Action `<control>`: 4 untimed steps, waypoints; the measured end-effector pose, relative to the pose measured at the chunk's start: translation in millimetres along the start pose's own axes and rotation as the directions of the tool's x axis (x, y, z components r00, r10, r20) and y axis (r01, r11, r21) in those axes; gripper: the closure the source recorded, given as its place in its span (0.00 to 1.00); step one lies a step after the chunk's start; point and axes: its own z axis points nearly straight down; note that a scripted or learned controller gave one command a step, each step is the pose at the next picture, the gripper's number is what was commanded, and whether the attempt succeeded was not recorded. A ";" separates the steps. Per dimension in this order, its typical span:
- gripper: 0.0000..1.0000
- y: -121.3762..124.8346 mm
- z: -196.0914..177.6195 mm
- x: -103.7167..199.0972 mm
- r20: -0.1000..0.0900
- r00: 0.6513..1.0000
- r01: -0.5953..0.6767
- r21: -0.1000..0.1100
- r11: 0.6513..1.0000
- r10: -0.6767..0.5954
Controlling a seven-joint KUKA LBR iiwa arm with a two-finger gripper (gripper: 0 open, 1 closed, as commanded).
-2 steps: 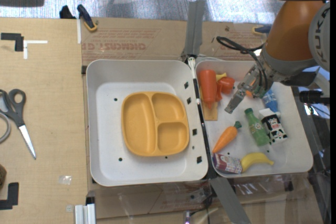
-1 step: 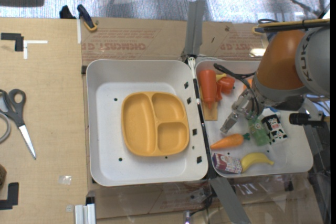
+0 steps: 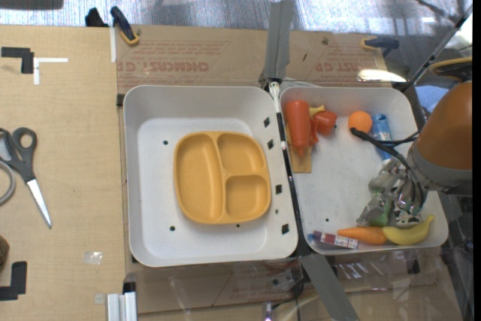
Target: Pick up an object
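Observation:
My gripper is low in the right bin, at its front right corner. It hangs over a small green object that it partly hides. Right beside it lie a yellow banana and an orange carrot, both against the bin's front wall. The arm's orange band shows at the right edge, above the bin's right wall.
At the back of the right bin are a red bottle, a small red piece, an orange ball and a blue item. A red-and-white tube lies at the front. The left bin holds a yellow divided plate. Scissors lie on the bench at far left.

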 end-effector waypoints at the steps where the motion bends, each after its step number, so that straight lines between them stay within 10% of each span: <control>1: 1.00 1.9 -6.8 -1.3 0.002 1.000 0.002 -0.002 1.000 -0.002; 4: 1.00 61.9 2.0 59.2 -0.004 0.926 -0.378 0.004 0.926 0.378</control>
